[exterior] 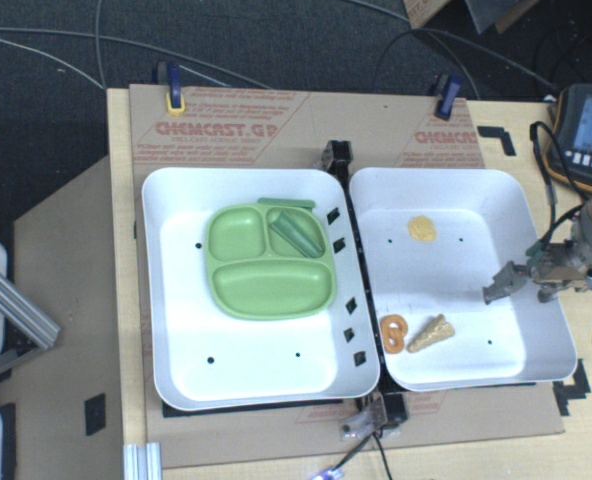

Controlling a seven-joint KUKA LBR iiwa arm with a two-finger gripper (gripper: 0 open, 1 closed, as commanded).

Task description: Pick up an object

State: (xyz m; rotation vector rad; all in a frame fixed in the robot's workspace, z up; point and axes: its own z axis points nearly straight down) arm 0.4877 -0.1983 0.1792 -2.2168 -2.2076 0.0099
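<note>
Three small objects lie in the right bin [506, 190]: a yellow round chip [422, 229] near the back, an orange pretzel [393, 333] at the front left, and a tan cone [429, 333] beside the pretzel. My gripper [502, 286] reaches in from the right, low over the bin's right half. It is to the right of the cone and a little behind it, touching none of the objects. Nothing shows in its grasp.
The left bin [176, 308] holds a green divided plate [268, 286] with a green pod-like piece [296, 231] in its back right compartment. A black divider with clips [348, 268] runs between the bins. Cables and a device [584, 133] sit at the bench's right side.
</note>
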